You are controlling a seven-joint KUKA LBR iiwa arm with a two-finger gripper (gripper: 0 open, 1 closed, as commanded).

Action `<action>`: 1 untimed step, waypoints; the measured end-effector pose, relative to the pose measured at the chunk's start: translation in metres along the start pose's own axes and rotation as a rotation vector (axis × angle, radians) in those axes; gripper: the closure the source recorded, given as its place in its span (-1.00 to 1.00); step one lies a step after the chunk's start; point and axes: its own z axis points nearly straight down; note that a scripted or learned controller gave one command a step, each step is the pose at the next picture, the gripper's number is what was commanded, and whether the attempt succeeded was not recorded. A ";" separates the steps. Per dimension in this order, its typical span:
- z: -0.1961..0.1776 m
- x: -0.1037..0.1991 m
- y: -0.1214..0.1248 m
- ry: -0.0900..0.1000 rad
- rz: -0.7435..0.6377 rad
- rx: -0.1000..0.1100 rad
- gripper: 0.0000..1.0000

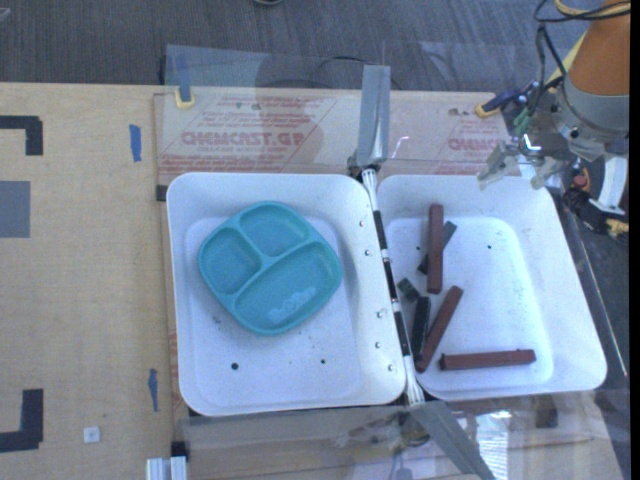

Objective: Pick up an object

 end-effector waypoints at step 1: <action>0.065 0.075 0.005 0.000 0.082 0.001 -1.00</action>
